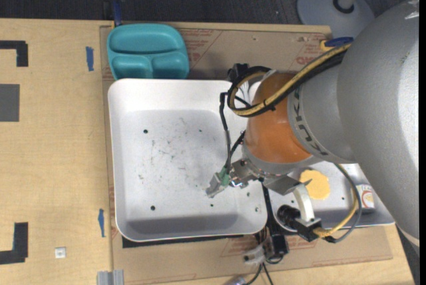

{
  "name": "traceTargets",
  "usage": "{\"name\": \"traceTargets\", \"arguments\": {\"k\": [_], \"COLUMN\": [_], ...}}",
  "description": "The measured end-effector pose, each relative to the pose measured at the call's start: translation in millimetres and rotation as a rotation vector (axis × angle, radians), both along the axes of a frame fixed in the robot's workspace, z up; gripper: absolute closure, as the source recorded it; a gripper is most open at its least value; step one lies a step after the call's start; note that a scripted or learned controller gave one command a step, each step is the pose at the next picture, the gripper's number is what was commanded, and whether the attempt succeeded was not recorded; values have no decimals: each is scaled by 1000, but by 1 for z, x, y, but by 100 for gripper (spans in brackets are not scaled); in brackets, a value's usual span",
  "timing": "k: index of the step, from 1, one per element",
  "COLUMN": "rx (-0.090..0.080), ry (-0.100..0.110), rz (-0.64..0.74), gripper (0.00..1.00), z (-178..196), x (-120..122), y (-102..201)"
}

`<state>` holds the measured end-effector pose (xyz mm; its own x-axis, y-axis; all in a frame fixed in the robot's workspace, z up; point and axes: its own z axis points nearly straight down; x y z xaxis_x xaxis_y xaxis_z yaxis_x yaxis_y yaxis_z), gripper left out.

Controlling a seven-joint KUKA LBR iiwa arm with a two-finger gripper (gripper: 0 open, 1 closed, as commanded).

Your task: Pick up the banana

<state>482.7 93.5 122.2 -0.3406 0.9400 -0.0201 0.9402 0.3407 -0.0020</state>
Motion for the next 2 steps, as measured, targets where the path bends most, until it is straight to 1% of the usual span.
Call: {"name": "traceTargets", "arguments": {"k": [1,2], "rx": [20,20], "ry": [3,-1], "rz": [-265,-580], "gripper": [0,0], "z": [59,95], "x": [6,123], "y": [72,115]}}
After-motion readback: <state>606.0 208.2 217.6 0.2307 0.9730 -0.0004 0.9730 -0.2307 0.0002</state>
